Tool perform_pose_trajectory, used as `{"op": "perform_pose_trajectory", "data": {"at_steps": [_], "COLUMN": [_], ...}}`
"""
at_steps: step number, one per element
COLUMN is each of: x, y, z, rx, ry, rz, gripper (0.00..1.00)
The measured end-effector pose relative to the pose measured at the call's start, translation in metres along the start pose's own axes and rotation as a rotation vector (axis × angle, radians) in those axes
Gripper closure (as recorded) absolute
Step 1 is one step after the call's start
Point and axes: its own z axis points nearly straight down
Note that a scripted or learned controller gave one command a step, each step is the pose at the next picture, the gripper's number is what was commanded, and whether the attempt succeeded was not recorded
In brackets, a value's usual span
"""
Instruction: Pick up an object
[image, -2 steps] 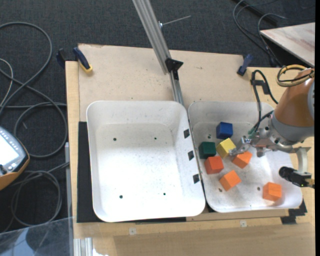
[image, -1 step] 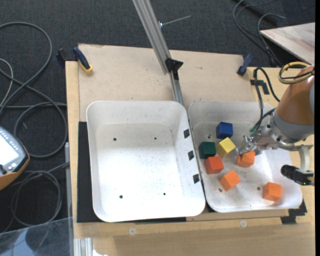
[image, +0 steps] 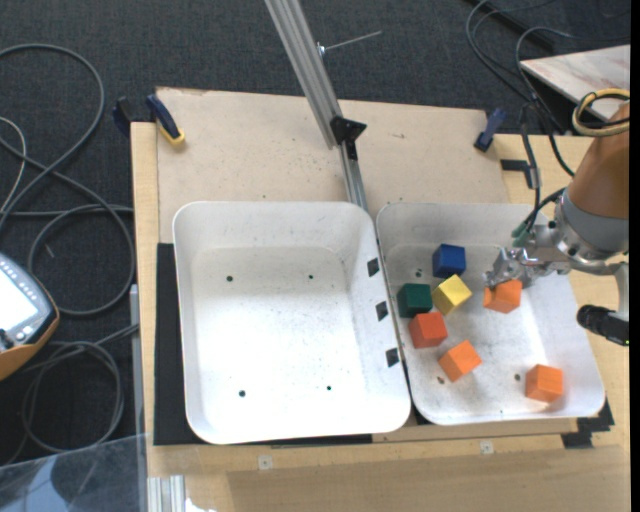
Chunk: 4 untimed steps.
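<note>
While the gripper (image: 507, 272) hangs low in the right bin (image: 480, 405), an orange cube (image: 503, 296) sits directly under its fingertips, touching or nearly so; whether the claw grips it I cannot tell. Left of that cube lie yellow (image: 453, 291), blue (image: 449, 260), green (image: 415, 298) and red (image: 428, 328) cubes.

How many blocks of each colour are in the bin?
Orange blocks: 3
Red block: 1
Blue block: 1
Yellow block: 1
Green block: 1
Total: 7 blocks, all in the right bin.
</note>
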Motion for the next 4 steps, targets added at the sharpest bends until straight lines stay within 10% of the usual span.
{"op": "perform_pose_trajectory", "data": {"at_steps": [2,4], "x": [0.004,0.115], "y": [-0.003,-0.029], "z": [-0.067,-0.063], "rx": [0.004,0.009], "ry": [0.001,0.006], "rz": [0.001,-0.004], "gripper": [1.00,1.00]}}
